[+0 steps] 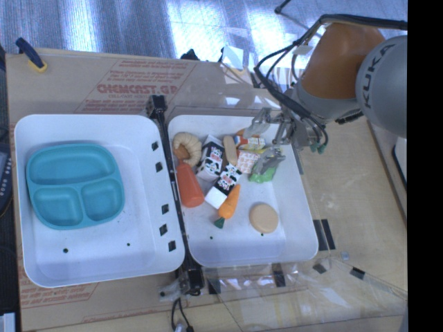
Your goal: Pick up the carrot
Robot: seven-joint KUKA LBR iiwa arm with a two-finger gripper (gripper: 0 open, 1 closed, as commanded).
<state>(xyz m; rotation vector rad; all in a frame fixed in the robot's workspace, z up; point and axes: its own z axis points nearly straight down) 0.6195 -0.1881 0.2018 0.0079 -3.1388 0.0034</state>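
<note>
The carrot (229, 203) lies near the middle of the right bin (294, 244), tilted, its green end pointing toward the near rim and its upper end touching a black-and-white carton (225, 179). A white block (216, 198) sits against its left side, and a red-orange piece (189, 184) lies just beyond that, along the bin's left wall. To the carrot's right a round tan disc (264, 218) rests apart from it, with bare floor around it and along the near edge. The far half is crowded: a tan ring (186, 146), another carton (210, 155) and packets overlap. The gripper (271, 159) hangs over a green item (262, 173) at the far right of the pile; whether the claw is open or closed cannot be told, as cables and clutter blur it. The left bin (90, 261) holds a teal divided tray (75, 185).
</note>
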